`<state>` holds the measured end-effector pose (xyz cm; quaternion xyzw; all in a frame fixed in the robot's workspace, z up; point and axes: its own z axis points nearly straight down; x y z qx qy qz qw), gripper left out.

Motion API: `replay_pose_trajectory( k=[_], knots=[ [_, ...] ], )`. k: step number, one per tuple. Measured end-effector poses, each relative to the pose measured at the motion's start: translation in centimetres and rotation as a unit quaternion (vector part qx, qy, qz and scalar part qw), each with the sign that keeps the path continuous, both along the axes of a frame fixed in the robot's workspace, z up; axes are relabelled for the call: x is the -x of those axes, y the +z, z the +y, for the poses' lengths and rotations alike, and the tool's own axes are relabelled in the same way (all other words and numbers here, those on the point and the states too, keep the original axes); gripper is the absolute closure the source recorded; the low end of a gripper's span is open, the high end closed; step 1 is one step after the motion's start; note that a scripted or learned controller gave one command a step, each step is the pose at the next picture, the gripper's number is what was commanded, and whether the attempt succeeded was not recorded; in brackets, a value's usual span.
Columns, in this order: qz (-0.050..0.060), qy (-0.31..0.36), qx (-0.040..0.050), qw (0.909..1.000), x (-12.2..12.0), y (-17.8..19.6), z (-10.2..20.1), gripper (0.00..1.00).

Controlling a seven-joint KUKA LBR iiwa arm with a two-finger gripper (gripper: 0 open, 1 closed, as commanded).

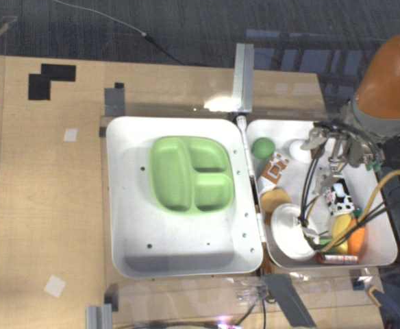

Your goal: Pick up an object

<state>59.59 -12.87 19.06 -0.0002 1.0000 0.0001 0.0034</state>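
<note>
The grey arm with the orange band reaches in from the right and hangs over the right white bin (pixel 392 249). Its pincer (pixel 338 157) sits above the middle of that bin, among wires and metal parts. I cannot tell how the pincer is set, and nothing can be seen in it.

The right bin is full of small things: a little green ball (pixel 262 147) at the top left, a small orange and white box (pixel 273 169) just under it, a tan round piece (pixel 274 199), a white round cup (pixel 290 230), a black and white spotted toy (pixel 340 199), a yellow banana toy (pixel 341 228) and an orange carrot toy (pixel 356 239) at the bottom right.

The left white bin (pixel 128 252) holds a green plastic plate with three parts (pixel 190 173).

I think the arm is at the picking step, with no thing chosen that I can see. Next it needs to go down on one toy that has room around it, then squeeze and lift.
</note>
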Motion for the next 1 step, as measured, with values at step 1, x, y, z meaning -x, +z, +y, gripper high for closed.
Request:
replay_pose_trajectory(
  k=[1],
  knots=[
    [-0.008, -0.059, 0.0008, 0.9982, 2.75, -9.24, -4.09, 0.00]
  ],
)
